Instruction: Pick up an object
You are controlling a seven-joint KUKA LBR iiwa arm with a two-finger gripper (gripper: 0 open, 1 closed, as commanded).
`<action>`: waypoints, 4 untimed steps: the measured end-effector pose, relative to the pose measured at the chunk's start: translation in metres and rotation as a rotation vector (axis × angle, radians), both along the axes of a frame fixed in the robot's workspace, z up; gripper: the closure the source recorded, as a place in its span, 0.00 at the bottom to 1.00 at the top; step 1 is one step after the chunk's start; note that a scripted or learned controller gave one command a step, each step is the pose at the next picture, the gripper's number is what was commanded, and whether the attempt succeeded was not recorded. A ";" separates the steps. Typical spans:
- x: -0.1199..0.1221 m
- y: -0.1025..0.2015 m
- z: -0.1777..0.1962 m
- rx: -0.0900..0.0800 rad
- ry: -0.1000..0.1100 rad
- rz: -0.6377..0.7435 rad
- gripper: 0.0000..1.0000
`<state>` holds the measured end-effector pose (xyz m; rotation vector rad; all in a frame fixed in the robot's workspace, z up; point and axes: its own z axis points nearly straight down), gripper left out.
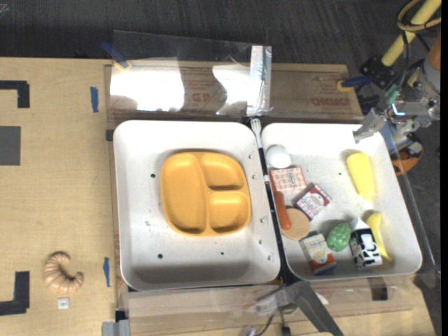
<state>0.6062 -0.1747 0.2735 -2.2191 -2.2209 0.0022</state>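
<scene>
The right bin holds several small items. Among them are a yellow corn cob, a white ball, a red-and-white packet, a sausage, a green broccoli piece, a banana and a black-and-white box. My gripper hangs over the bin's far right corner, above and to the right of the corn cob, apart from every item.
The left bin carries a yellow divided plate. A croissant toy lies on the bench at the near left. Clear plastic sheeting stands behind the bins. Cables and yellow parts crowd the far right.
</scene>
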 end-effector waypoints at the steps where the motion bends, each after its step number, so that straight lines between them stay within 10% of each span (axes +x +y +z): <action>1: -0.044 0.001 -0.113 0.002 0.009 0.055 0.00; 2: -0.005 -0.021 -0.170 -0.001 -0.007 0.124 0.00; 3: -0.006 -0.022 -0.163 -0.001 -0.005 0.122 1.00; 4: 0.041 0.049 -0.096 0.001 -0.003 0.127 1.00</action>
